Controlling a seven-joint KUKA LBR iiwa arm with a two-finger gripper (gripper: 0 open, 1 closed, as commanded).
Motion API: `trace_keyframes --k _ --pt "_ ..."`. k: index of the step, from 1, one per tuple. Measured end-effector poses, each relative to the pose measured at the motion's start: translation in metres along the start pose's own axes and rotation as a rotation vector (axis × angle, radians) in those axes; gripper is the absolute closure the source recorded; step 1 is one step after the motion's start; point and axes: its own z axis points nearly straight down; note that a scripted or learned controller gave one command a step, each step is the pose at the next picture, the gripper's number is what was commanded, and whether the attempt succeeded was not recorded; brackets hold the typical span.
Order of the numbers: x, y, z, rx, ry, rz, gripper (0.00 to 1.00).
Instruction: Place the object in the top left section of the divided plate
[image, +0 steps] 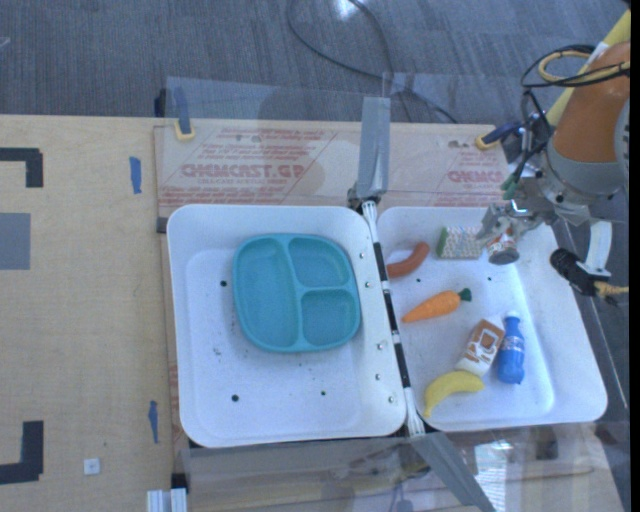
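Note:
A teal divided plate (296, 292) lies in the left bin (200, 330); it has one large section on its left side and two smaller ones on its right. My gripper (499, 240) hangs low over the far end of the right bin (560, 390). Just to its left lies a small speckled grey-green block (458, 243), close to the gripper or touching it. Further left in that bin are a reddish sausage (406, 261) and an orange carrot (435, 306).
Near the right bin's front lie a banana (451, 387), a small orange-and-white box (482, 346) and a blue bottle (511, 349). A raised divider (385, 310) runs between the two bins. Cables (560, 70) hang by the arm at the upper right.

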Motion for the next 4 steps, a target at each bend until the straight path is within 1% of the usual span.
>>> trace_keyframes --k 1,2,3,4 --pt "0.074 -0.021 0.015 0.0 0.001 -0.135 1.0" --pt "0.144 0.012 -0.04 -0.005 -0.001 -0.387 1.0" --pt "0.2 0.011 -0.013 -0.002 0.001 -0.679 1.0" --pt "0.2 0.011 -0.013 -0.002 0.001 -0.678 0.0"
